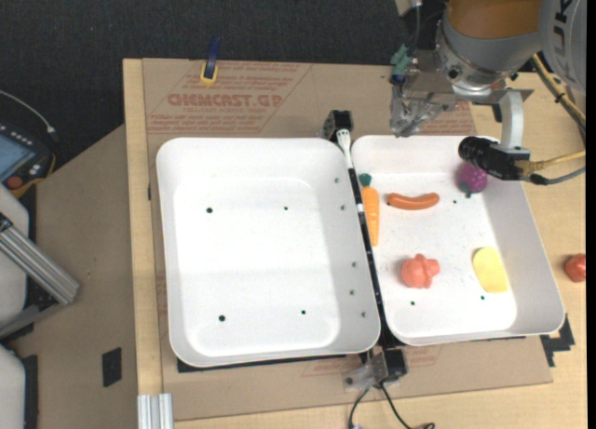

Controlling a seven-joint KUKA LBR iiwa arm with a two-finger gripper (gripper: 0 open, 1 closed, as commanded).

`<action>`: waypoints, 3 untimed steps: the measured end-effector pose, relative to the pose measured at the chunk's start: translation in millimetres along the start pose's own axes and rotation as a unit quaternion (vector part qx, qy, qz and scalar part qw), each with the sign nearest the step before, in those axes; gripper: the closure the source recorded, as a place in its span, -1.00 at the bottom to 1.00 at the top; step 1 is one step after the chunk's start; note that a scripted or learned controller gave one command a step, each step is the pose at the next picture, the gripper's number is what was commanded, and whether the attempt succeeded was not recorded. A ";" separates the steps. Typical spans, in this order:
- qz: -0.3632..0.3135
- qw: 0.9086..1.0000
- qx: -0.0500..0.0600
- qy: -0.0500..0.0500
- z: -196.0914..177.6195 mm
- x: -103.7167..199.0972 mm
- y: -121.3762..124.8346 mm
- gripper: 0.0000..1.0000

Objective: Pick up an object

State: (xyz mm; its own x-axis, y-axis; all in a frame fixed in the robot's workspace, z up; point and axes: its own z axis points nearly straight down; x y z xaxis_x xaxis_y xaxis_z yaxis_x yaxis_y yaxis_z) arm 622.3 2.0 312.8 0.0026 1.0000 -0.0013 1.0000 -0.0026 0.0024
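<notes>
Looking down on the counter, you had the pincer hanging above the right bin's twelve o'clock rim, carrying nothing; whether it was spread or pressed together, you could not tell from this angle. The left bin lay at nine o'clock of it.

Your candidates all sat in the right bin. The sausage lay nearest, toward six o'clock of the pincer, flat and well apart from its neighbours. It looked like a light, stiff plastic toy, probably smooth and slippery, so you would have done best to pinch across its narrow middle. The carrot lay touching the bin's nine o'clock wall, awkward for a finger on that side. The purple grapes sat at three o'clock of the sausage, the bumpy pink piece and the yellow piece toward six o'clock, both rounded and likely to roll.
</notes>
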 end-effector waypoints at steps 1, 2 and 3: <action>0.000 1.000 -0.002 0.000 -11.9 1.2 0.2 1.00; 0.001 1.000 0.003 0.000 23.5 -35.6 18.9 1.00; -0.005 1.000 -0.008 0.001 -108.1 23.1 46.3 1.00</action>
